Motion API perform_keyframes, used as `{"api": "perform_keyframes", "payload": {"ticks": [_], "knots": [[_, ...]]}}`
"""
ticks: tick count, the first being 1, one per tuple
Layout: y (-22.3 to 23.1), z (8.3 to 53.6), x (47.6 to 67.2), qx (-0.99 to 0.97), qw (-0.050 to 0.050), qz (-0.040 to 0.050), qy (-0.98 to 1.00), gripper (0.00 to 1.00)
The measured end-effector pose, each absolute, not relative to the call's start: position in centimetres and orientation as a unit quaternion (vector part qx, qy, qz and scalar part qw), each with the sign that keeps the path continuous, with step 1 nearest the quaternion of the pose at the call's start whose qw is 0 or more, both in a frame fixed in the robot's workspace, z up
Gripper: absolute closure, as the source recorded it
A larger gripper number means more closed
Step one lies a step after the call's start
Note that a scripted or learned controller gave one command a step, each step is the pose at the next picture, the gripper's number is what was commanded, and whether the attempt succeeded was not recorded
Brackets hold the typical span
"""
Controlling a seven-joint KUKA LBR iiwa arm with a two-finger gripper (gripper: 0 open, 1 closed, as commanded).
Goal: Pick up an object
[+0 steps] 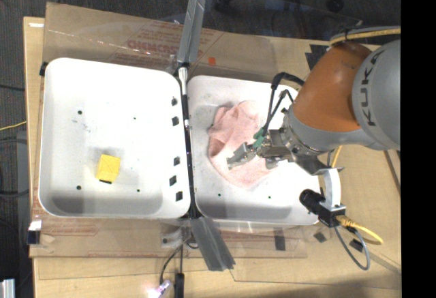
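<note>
- Pink cloth (235, 143) lying crumpled in the right bin (286, 211), near its left side.
- Looks soft, light and floppy; likely to sag and bunch when lifted.
- Best to pinch a raised fold near the middle, not a flat edge.
- Gripper (240, 155) right over the cloth, touching or nearly so; fingers seem a bit apart, with nothing held between them.
- Part of the cloth hidden under the gripper.
- Farther off, a small yellow block (108, 168) in the left bin (61, 78).
</note>
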State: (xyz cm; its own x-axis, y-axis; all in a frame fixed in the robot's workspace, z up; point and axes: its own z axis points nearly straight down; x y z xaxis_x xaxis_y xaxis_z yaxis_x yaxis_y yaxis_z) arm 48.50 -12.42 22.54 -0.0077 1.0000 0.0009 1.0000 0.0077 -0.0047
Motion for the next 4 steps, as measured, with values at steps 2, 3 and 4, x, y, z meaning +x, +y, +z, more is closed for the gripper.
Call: {"api": "perform_keyframes", "payload": {"ticks": [2, 3, 4], "knots": [[-14.1, 9.5, 61.0, -0.749, -0.002, -0.0017, -0.663, 0.0], [-14.1, 11.9, 59.1, -0.716, 0.003, 0.0012, -0.698, 0.0], [-14.1, 9.3, 63.1, -0.731, 0.0, 0.0, -0.682, 0.0]]}}
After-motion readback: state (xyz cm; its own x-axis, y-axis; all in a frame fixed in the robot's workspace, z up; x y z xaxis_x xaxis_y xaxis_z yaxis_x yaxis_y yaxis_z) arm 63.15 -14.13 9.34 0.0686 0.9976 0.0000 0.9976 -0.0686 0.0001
